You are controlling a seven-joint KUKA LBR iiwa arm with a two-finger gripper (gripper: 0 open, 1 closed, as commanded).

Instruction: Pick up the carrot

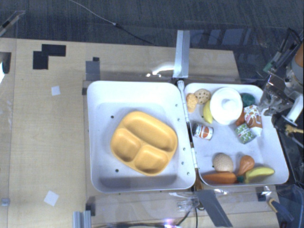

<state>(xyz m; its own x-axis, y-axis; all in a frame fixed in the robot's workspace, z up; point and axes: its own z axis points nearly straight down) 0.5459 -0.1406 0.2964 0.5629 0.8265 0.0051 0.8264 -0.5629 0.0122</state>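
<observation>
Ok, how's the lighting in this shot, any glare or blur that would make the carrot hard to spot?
Camera view: lighting is even, with soft shadows inside the left bin; a small glare spot sits on the bench just above it. The carrot is sharp and unobscured at the right bin's near edge. The end effector at the right edge looks dim and cluttered.

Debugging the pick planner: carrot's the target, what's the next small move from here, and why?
Probably swing the gripper down-left over the right bin toward the carrot. The gripper sits at the bin's far right rim, well apart from the carrot, which lies along the near wall, close by a round bun and a banana, so a hover above it comes first.
</observation>
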